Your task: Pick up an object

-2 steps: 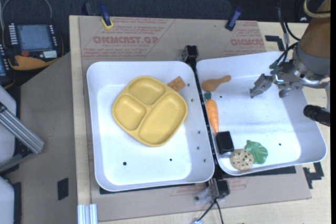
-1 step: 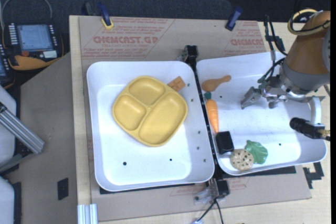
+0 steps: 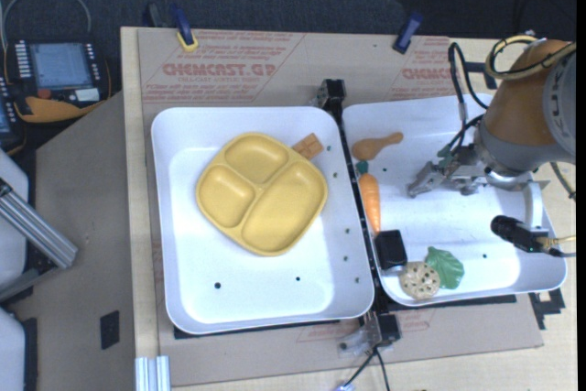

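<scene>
The arm enters from the right of the frame, and its fingers reach leftward over the right bin, in that bin's middle. Whether they are parted or closed I cannot tell from this slant; nothing shows between them.

The things to pick lie to the left of and below the fingers, all apart from them. A tan drumstick lies near the bin's upper left. An orange carrot runs along the bin's left wall, with a black block just below it. A round speckled cookie and a green leafy piece touch each other at the bin's lower edge.

The left bin holds a yellow divided plate, with a small brown block at the plate's upper right rim.
</scene>
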You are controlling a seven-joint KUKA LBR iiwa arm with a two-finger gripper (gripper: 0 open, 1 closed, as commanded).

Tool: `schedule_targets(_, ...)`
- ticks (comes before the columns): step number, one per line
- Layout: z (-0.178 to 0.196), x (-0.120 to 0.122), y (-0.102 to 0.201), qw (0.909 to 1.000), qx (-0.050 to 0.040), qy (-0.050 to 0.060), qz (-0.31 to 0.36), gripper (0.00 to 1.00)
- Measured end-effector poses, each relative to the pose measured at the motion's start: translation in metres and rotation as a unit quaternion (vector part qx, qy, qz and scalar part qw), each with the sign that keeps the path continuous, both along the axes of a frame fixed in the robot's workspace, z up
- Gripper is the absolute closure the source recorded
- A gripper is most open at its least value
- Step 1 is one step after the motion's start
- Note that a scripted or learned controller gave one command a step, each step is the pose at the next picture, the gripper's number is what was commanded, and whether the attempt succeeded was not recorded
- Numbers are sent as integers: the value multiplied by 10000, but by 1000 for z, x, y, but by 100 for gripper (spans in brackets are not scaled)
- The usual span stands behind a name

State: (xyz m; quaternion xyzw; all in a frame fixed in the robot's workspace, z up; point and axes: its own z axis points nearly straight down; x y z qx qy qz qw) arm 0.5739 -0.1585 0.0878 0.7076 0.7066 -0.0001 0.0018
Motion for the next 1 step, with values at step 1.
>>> schedule_targets(1,17,5,1,10000,0,-76,9,100)
